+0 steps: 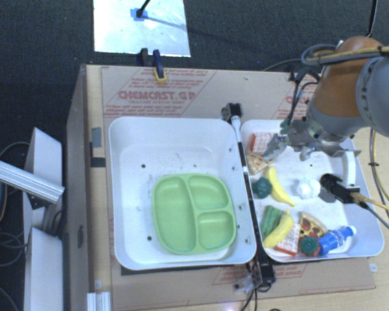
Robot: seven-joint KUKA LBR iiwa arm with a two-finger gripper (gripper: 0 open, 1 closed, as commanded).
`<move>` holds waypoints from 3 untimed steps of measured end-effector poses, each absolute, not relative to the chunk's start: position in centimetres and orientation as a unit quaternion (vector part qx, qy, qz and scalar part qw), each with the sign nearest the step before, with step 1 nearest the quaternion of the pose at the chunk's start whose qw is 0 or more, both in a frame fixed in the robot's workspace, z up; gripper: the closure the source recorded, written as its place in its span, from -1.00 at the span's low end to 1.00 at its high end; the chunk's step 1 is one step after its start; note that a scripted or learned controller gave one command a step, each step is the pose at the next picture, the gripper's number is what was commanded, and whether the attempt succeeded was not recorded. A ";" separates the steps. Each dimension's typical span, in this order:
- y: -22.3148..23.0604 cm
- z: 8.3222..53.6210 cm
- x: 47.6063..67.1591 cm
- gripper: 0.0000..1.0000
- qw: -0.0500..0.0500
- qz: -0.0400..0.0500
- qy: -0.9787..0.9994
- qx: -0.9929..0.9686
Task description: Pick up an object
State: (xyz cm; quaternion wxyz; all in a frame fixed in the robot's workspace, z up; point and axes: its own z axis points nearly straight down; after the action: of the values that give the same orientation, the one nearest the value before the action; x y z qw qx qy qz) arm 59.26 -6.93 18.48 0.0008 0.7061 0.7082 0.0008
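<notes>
Gripper (pixel 277 144) over right bin (pixel 376 241), near its far left corner; grip state cannot tell. Just beneath: pizza slice (pixel 257 162). Toward near edge: broccoli (pixel 262 188), two bananas (pixel 280 193), bottle (pixel 334 239). Left bin (pixel 126 135) holds green tray (pixel 193 212).

In the right bin (pixel 375 241) I see a scatter of toy food. A pizza slice (pixel 257 162) lies near the left wall, with a dark green round piece (pixel 262 188) just below it. A yellow banana (pixel 280 194) lies tilted beside that piece. Lower down, a green vegetable (pixel 270 218) touches a second yellow banana (pixel 281 229). Along the front sit another pizza slice (pixel 310 226), a strawberry (pixel 308 245) and a blue bottle (pixel 335 238) on its side. A small white object (pixel 305 188) lies mid-bin.
</notes>
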 end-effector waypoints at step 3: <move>-9.4 8.4 55.1 -1.00 0.000 0.000 0.707 0.707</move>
State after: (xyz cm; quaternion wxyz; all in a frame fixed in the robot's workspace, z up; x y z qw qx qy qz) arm 55.10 -9.40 8.40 0.0001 0.7068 0.7074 0.0001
